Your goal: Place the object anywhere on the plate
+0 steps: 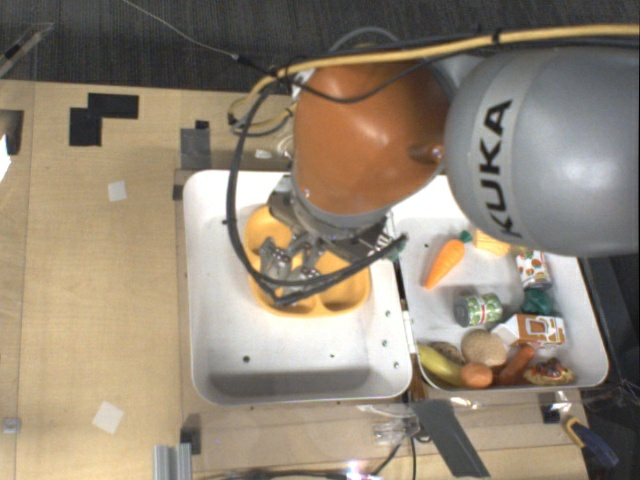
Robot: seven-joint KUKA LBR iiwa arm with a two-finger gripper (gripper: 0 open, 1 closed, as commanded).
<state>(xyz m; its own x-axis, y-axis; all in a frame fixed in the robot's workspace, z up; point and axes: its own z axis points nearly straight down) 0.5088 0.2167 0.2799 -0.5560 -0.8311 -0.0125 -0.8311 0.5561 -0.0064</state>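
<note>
Although the task names an object to set down, nothing can be made out between the gripper's (290, 260) fingers, and whether they are apart or together cannot be told, because the wrist hides most of them. The yellow plate (345, 293) lies in the left bin (215, 298), directly beneath the gripper, so any release here would likely land on it. Most of the plate is covered by the orange band (365, 133) and the grey arm (545, 138), and only its near and left edges show. In the right bin (590, 353), well apart from the gripper, lie a carrot (445, 260), a small can (481, 309), a banana (440, 364) and other toy foods. The object may be hidden under the wrist.
</note>
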